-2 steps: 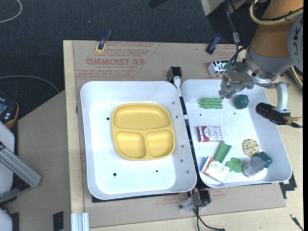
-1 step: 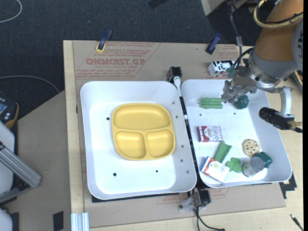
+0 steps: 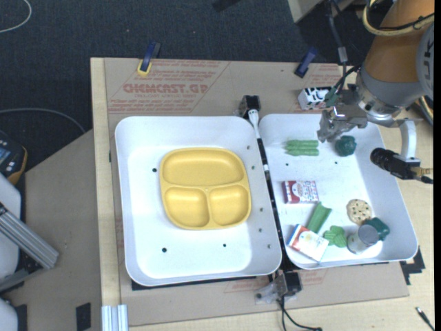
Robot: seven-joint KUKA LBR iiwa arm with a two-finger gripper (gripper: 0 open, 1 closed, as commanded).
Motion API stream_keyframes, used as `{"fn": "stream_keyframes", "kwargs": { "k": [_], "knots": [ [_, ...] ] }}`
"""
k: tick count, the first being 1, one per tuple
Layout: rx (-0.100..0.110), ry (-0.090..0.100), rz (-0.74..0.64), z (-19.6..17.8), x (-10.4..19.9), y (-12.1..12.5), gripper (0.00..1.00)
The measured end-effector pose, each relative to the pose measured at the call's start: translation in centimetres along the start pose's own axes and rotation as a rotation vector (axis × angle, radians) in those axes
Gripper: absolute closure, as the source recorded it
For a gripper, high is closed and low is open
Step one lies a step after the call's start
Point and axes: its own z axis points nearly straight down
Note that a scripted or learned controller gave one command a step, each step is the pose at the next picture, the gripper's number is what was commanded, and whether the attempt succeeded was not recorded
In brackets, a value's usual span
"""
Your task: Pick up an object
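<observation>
A grey arm with an orange band (image 3: pixel 406 26) reaches in from the right and hangs its end effector (image 3: pixel 333 131) over the far part of the right shallow white bin (image 3: pixel 396 205), which sits beside the left shallow white bin (image 3: pixel 131 198) on the cardboard-covered surface (image 3: pixel 165 88). Whether the end effector is parted or pressed together cannot be told from this slanted view, and nothing can be seen between its tips. Just beside it, toward the right, lies a small dark green rounded object (image 3: pixel 345 144); whether the two touch is unclear. To its left, near the bin's far edge, lies a light green ridged piece shaped like a bundle of beans (image 3: pixel 302 147). Nearer the middle of the right bin is a small red and white carton (image 3: pixel 300 191). Below it a green cylindrical stick (image 3: pixel 318 218) lies tilted, its lower end near a flat white card with coloured print (image 3: pixel 308 243), and just beside that is a small bright green leafy piece (image 3: pixel 335 236). Toward the right wall rests a round tan cookie with dark specks (image 3: pixel 358 210), and below it a grey and dark teal cup-shaped object (image 3: pixel 368 234) lies near the near corner. The left bin holds a yellow plastic divided plate (image 3: pixel 204 187) with three compartments, set roughly at its centre. Between the far corners of the bins, a black and white patterned small object (image 3: pixel 315 96) sits on the surface outside the right bin.
</observation>
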Motion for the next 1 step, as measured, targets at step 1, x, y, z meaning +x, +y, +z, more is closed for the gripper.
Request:
{"fn": "stream_keyframes", "kwargs": {
  "k": [1],
  "knots": [
    [0.007,0.002,0.0,1.36,1.23,-0.65,1.0]
  ]
}}
